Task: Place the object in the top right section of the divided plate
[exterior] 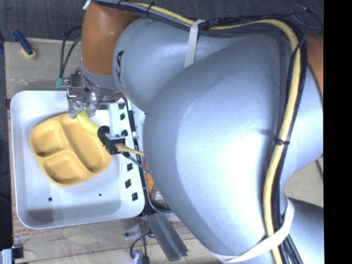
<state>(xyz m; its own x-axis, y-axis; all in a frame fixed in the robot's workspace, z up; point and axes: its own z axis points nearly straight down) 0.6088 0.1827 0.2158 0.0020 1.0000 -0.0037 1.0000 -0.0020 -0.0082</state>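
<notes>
While the grey arm (220,136) fills most of the view from the right, its bulk hides the right bin and much of the bench (38,48) behind it. What can be seen clearly is the left bin (33,202), a shallow white tray, with a yellow divided plate (66,147) lying in its upper half. The plate has three sections: one to the left, one at the lower middle, and one at the upper right. A pale yellow object (87,123), long and curved, lies at the plate's upper right section, partly on its rim. The tool (81,108) sits right above that object, under the orange band (102,34) of the wrist, and its metal parts touch or nearly touch the object's upper end. Whether it is clenched on the object or released I cannot tell, since the wrist covers the tips. A black fitting (110,141) with a thin tan stick (133,150) juts out beside the plate's right edge. Yellow and black cables (286,92) run along the arm. A blue item (23,42) lies on the bench at upper left.
</notes>
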